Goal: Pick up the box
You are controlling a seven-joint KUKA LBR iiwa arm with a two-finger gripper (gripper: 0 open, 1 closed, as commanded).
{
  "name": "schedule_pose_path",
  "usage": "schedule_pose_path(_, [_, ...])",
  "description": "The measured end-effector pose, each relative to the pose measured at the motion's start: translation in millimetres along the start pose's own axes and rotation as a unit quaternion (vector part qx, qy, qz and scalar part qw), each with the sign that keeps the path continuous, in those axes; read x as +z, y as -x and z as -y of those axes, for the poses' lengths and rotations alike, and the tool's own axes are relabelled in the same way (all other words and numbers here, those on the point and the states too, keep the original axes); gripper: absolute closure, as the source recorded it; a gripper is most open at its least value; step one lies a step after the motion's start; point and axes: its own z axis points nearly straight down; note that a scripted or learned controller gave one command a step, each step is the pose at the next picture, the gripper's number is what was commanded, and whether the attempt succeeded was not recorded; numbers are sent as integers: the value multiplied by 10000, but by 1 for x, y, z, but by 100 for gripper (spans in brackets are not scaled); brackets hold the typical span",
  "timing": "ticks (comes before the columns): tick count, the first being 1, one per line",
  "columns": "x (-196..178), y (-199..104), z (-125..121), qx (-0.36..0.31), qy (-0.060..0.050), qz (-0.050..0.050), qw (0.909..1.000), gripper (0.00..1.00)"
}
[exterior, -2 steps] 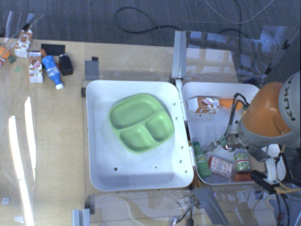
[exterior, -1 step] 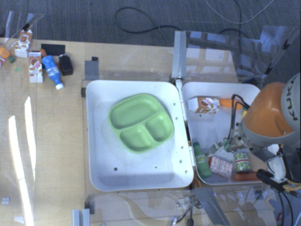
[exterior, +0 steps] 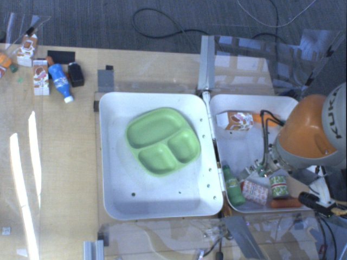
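A small orange and white box [exterior: 239, 121] lies flat at the back of the right bin [exterior: 246, 104], near its left wall. The grey arm with its orange band [exterior: 305, 132] reaches in from the right over this bin. My gripper [exterior: 259, 170] hangs low over the bin's front half, well in front of the box and apart from it. It is just above a cluster of small items. I see nothing held in it.
Below the gripper lie a red and white patterned packet [exterior: 255, 192], a small can [exterior: 278, 186], a green bottle [exterior: 233, 186] and an orange-red stick [exterior: 285, 203]. The left bin [exterior: 111, 145] holds a green divided plate [exterior: 162, 140]. Cartons and a blue bottle [exterior: 59, 82] stand on the bench at far left.
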Motion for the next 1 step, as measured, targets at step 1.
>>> schedule_pose_path(1, [1, 28, 16, -833, -14, -55, 9965, 0])
